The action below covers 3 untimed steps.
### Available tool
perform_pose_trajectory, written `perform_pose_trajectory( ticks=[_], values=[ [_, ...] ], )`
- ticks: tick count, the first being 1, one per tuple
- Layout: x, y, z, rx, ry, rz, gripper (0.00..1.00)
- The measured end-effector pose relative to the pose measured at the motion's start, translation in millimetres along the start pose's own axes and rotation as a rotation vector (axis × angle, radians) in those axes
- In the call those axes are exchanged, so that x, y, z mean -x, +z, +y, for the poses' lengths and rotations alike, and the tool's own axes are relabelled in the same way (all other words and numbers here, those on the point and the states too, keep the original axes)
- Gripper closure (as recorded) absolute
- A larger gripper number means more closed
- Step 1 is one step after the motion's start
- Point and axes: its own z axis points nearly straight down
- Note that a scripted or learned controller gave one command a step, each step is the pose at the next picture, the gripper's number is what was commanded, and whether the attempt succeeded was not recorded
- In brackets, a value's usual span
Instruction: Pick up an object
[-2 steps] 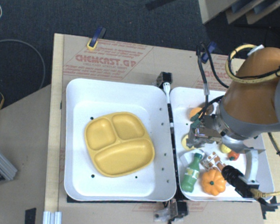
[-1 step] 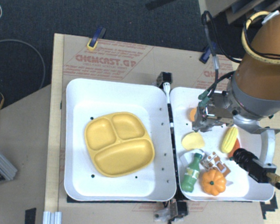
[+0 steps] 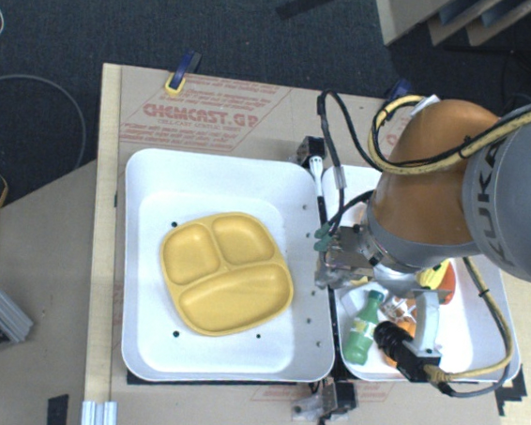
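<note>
**A:** Where is the thing to pick up?

**B:** A green bottle lies in the right bin, near that bin's left wall. Its narrow end points up the picture toward the arm.

**A:** Is it held?

**B:** Not that I can see. The end effector sits just above the bottle's narrow end, over the same bin. The wrist covers it, so I cannot tell whether it is open or closed, or whether it touches the bottle.

**A:** Anything else close by?

**B:** Small orange pieces show just right of the bottle, partly hidden beneath the arm. The arm's orange band hangs over the far half of that bin.

**A:** And the other bin?

**B:** The left bin holds a yellow divided plate with three compartments. It lies flat near the middle, well apart from the end effector. Both bins rest side by side on the desk.
</note>
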Motion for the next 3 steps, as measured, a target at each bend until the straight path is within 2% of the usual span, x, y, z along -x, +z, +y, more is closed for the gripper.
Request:
perform_pose_trajectory(
  ticks=[1,2,3],
  values=[
    [-98.6,-34.1,1.2,0.016,-0.010,0.004,1.00],
    [-89.0,-151.6,1.2,0.026,-0.001,0.004,1.00],
    [-65.8,-33.0,4.7,0.001,0.005,-0.003,1.00]
  ],
)
